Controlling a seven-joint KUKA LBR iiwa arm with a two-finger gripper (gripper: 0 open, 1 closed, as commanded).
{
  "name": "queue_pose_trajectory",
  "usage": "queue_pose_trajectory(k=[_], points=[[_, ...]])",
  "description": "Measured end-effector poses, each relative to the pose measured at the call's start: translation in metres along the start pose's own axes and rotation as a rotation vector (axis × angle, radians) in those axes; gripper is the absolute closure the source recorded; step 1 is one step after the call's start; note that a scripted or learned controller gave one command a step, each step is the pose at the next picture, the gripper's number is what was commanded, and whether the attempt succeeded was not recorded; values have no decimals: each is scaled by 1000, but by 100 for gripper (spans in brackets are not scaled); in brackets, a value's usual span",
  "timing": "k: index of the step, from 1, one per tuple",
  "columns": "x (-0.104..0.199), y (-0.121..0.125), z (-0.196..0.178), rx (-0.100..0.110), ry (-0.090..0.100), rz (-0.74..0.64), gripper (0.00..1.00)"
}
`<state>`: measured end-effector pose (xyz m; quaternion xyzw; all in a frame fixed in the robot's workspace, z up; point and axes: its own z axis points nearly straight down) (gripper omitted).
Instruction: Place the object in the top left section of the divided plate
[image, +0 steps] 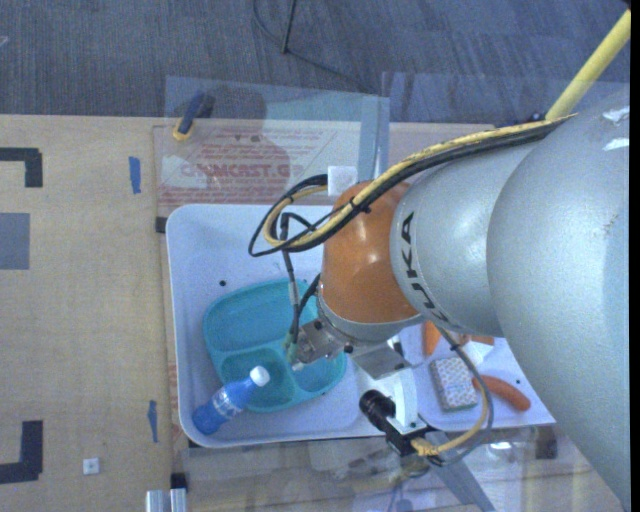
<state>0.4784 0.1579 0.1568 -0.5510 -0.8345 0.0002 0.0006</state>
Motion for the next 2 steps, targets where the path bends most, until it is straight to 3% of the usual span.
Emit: queue_pose_trajectory(k=[1,2], points=[[-11,50,14,-1,-1,34,100],[-53,-11,60,-17,-1,85,100]])
